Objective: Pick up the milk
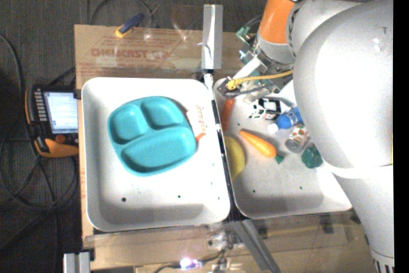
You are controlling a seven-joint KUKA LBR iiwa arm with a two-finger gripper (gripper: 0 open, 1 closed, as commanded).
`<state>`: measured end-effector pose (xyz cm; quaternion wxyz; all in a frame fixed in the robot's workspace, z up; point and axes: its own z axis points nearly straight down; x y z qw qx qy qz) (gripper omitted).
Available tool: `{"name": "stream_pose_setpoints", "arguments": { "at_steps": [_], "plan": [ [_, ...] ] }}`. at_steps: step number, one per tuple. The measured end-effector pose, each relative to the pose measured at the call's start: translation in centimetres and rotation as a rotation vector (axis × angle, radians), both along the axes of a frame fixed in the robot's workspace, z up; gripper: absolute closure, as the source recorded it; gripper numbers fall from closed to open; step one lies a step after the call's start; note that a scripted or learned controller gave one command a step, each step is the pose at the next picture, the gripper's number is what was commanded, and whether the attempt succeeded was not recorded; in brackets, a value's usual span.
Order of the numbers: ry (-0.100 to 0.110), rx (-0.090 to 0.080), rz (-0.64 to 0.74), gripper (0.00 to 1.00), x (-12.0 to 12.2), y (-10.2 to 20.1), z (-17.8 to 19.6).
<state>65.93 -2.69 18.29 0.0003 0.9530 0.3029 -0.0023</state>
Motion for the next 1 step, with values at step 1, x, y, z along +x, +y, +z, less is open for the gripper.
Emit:
{"name": "stream_pose_setpoints", "arguments": {
  "at_steps": [1],
  "plan": [
    [0.000, -0.002, -0.001, 0.00, -0.01, -0.07, -0.01]
  ]
}}
